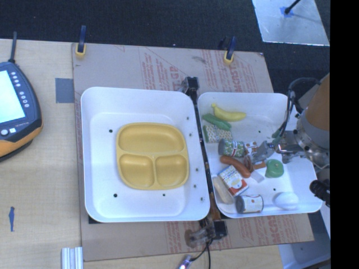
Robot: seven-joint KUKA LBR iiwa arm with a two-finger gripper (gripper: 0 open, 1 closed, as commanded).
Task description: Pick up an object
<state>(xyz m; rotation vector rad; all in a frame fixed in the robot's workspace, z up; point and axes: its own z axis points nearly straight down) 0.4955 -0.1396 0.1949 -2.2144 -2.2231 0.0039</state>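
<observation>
The right bin [259, 110] holds several small items. A yellow banana [229, 114] lies at the back, with a green pod [216, 121] and a green patterned packet [213, 133] just in front of it. Around the middle are a dark can [231, 148], an orange sausage [238, 163], a small red-and-white carton [231, 179] and a green round piece [274, 168]. A tin [249, 204] and a white egg [286, 199] rest near the front wall. My gripper [266, 149] reaches in from the right, low over the bin, between the can and the green round piece.
The left bin [92, 150] carries a yellow three-part tray [151, 154]. A pale stick [222, 191] lies along the right bin's left wall. An orange-edged control pendant [14, 108] sits on the bench at far left. Clamps [228, 49] hold the cardboard at the back.
</observation>
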